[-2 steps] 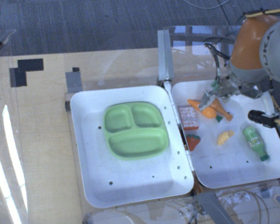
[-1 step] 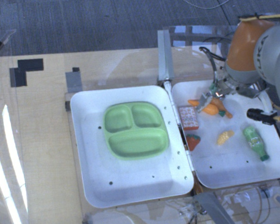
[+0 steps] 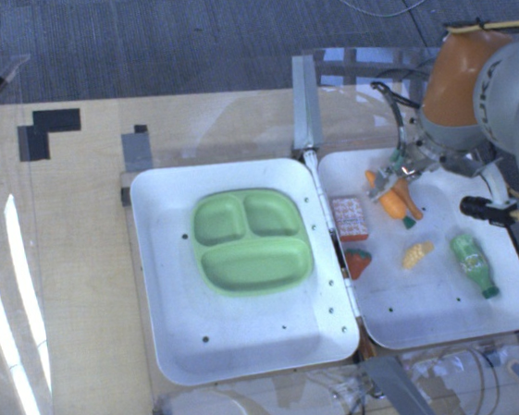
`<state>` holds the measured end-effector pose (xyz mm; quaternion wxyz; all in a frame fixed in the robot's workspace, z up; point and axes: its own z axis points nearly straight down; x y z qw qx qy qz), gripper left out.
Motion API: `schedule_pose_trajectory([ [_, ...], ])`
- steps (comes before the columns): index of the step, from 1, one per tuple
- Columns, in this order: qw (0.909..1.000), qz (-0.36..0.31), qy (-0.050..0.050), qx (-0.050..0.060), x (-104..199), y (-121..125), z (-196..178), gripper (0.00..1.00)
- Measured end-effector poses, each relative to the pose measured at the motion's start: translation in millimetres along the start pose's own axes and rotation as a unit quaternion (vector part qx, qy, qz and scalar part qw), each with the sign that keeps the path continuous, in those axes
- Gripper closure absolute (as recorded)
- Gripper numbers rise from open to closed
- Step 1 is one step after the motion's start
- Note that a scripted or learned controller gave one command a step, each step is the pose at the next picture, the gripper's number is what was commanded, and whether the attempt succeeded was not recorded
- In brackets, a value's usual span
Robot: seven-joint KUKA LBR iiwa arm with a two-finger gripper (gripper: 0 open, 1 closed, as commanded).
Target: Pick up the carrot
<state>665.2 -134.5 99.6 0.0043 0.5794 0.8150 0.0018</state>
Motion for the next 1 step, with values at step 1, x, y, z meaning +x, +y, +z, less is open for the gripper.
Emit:
schedule_pose_trajectory([
  [1, 0.9988, -0.049, 0.0, -0.001, 46.0, 21.4, -103.1, 1.0],
])
